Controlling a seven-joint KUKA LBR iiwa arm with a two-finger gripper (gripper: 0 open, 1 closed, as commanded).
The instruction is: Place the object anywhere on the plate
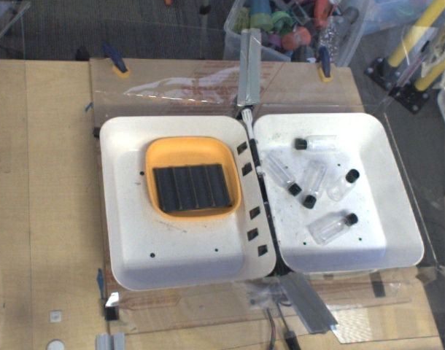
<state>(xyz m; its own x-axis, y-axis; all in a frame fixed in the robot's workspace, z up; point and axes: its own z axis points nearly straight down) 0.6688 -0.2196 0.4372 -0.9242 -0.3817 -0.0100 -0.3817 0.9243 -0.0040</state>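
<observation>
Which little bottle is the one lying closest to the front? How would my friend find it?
Look in the right white bin, where clear vials with black caps lie scattered. The front vial lies lowest in the view, apart from the rest, its black cap pointing up and right.

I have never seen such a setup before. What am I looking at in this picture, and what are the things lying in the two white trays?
This is one picture from a camera fixed above a workbench, looking down at a slant. The bench belongs to a robot arm that reaches in from the right side of the picture. Two shallow white bins sit side by side. The left bin holds an orange plate with a dark ribbed block lying on it. The right bin holds several small clear vials with black caps, lying scattered on their sides. The job is to put an object on the plate. Behind the bench stands a clear box of colourful toys.
</observation>
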